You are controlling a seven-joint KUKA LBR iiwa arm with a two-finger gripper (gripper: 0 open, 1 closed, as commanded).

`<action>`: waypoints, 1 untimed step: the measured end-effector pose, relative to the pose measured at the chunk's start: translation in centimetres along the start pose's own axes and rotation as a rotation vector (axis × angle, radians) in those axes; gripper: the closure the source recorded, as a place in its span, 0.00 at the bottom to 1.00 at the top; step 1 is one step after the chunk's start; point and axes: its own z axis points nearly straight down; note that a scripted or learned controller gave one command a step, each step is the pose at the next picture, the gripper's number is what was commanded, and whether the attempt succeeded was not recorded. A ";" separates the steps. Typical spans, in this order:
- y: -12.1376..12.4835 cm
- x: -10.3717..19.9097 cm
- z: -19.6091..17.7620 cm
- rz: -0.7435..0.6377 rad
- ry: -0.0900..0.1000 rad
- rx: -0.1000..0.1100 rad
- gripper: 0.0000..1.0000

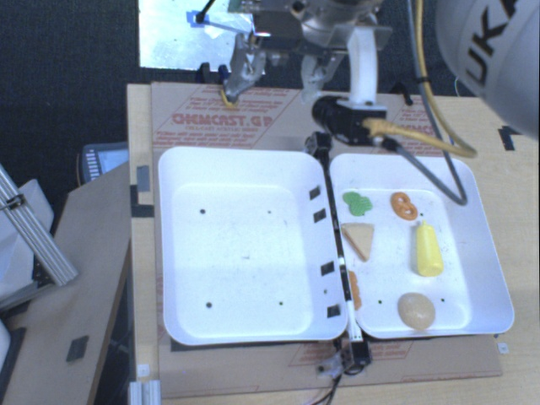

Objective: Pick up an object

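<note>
Robot's hand (277,72) hangs open, holding nothing, above the bench's (477,112) far side, free to descend on a target. A yellow bottle (428,249), perhaps mustard, lies in the right-hand bin (472,264).

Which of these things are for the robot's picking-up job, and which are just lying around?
For the job:
hand, open above the bins
green toy
pretzel
sandwich wedge
yellow bottle
beige ball
right bin holding them

Just lying about:
left bin
cardboard sheet
metal rail
</note>
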 end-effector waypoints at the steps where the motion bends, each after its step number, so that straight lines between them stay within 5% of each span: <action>1: 0.0 0.0 0.0 0.000 0.000 0.000 0.00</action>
